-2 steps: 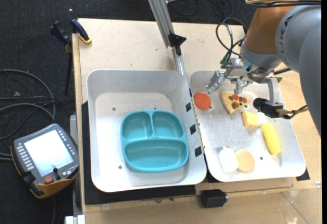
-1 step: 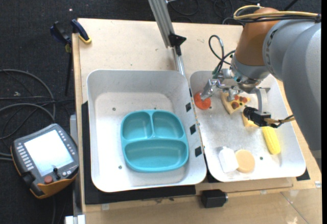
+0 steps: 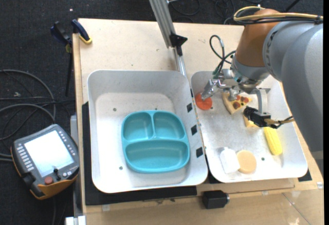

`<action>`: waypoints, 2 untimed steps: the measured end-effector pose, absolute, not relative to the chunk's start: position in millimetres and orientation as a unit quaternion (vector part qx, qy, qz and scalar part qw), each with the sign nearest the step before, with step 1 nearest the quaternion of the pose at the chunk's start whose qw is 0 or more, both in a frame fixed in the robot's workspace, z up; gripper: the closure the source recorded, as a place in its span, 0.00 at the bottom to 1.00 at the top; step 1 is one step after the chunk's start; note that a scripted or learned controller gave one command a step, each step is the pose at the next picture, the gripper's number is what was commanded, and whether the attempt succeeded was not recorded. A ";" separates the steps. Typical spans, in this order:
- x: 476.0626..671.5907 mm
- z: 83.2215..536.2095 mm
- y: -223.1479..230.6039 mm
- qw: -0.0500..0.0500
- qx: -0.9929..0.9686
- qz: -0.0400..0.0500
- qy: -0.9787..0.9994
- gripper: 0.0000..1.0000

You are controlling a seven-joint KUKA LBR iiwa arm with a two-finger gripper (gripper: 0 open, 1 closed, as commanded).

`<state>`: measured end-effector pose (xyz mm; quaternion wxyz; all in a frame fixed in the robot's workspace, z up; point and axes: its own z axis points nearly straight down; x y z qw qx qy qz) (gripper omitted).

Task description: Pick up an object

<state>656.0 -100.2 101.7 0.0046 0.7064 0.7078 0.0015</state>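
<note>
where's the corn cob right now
The corn cob lies in the right bin, near its right wall, just below the gripper and above the round tan piece.

The arm (image 3: 288,39) runs off the right edge and covers the right bin's (image 3: 288,167) far right corner. The gripper (image 3: 234,93) hides part of a pale object (image 3: 234,105) near the bin's far edge. The fingers' spacing cannot be made out.

Bins (image 3: 103,90) white, faintly speckled. Tray (image 3: 154,142) turquoise. Corn (image 3: 273,139) yellow. Round disc (image 3: 204,102) orange-red; biscuit (image 3: 247,162) pale tan; lump (image 3: 228,160) white. Arm (image 3: 293,54) grey, orange band. Table (image 3: 123,39) beige. Pendant (image 3: 45,160) grey, orange edge. Floor (image 3: 36,39) black.
</note>
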 end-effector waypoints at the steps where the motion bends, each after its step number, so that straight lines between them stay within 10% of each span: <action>1: 657.3 113.5 -99.9 0.007 0.706 0.003 0.708 1.00; 2: 654.1 176.4 -97.5 0.003 0.706 0.002 0.708 1.00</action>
